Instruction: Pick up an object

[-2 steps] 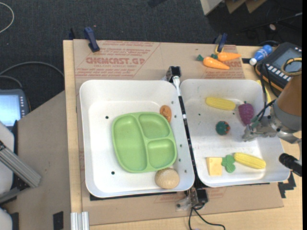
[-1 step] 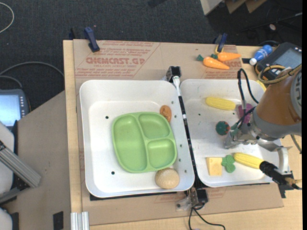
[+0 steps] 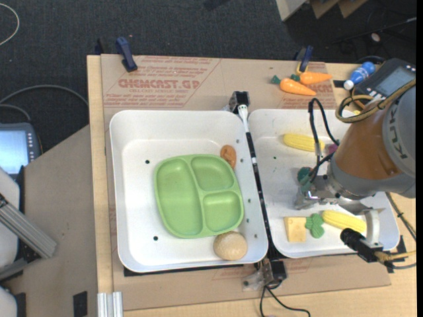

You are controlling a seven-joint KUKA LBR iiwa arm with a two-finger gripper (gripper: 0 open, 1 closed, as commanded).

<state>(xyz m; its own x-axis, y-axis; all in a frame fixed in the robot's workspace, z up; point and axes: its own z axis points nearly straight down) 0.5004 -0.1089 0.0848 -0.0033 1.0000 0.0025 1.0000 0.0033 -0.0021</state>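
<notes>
Two white bins (image 3: pixel 125 197) share the bench, the left holding a green divided tray (image 3: pixel 197 195), as the arm's gripper (image 3: pixel 309 191), its grip impossible to judge, hangs in the right bin beside a banana (image 3: pixel 344 220).

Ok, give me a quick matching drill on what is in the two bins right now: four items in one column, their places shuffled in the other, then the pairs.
Items:
1. green divided plate
2. cheese wedge
3. corn cob
4. beige roll

Places:
A. right bin, far side
B. left bin, middle
C. left bin, near edge, touching the plate's corner
D. right bin, near side, next to the green broccoli piece

Pairs: 1-B, 2-D, 3-A, 4-C
</notes>
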